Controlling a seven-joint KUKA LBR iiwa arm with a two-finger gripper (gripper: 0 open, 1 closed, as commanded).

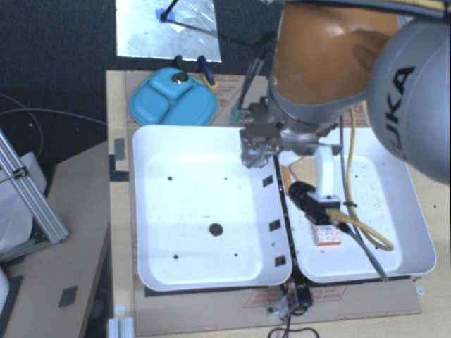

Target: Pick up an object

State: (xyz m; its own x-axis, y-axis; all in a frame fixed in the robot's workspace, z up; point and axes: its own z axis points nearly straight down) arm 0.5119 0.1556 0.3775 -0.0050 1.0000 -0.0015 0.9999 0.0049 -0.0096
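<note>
- gripper [256,151]: hangs over the seam between the two bins, at about 12 o'clock on the seam, near the far rims. Clenched or released: can't tell from this angle. Nothing visibly held.
- left bin [183,189]: one small dark disc [215,229], roughly 5 o'clock from the bin centre, lying flat and alone. It's at about 7 o'clock from the gripper, well apart.
- right bin [398,217]: small orange-and-white box [326,236] at about 7 o'clock of the bin centre, near the seam.
- arm [331,41]: the orange band and grey body cover the right bin's far end, so anything under there is hidden.
- blue container [173,98]: outside the bins, just past the left bin's far rim at 12 o'clock.
- foil sheet [166,17]: further out past the blue container, still 12 o'clock.
</note>
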